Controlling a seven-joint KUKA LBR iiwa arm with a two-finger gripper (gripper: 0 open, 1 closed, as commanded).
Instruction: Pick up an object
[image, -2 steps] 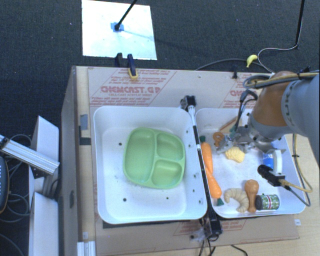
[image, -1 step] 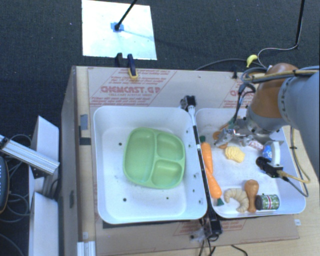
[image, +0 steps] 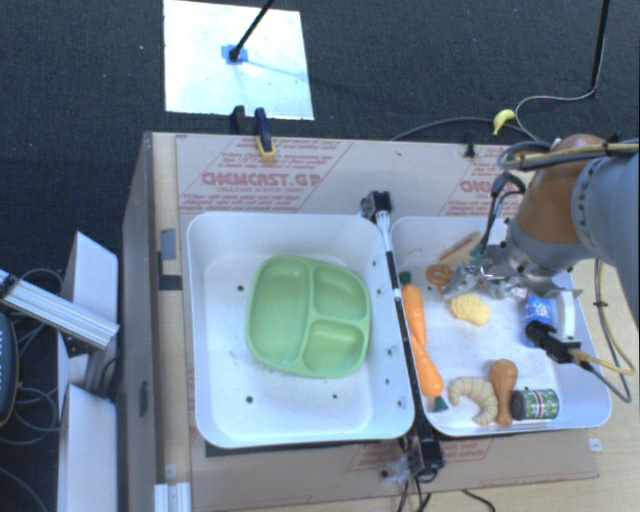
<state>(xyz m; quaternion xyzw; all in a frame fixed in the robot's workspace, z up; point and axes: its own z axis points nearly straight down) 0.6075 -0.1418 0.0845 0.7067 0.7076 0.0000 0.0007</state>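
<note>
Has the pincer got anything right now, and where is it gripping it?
That cannot be told. The pincer sits low in the right bin beside the pretzel and the corn, but no item shows between its tips.

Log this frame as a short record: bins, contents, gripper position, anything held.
left bin: holds a green divided plate
right bin: two carrots, yellow corn piece, croissant, drumstick, small can, orange pretzel
gripper: low in the right bin's far part, just above the corn piece
held: nothing visibly between the fingers; finger state unclear
arm: enters from the right
</note>
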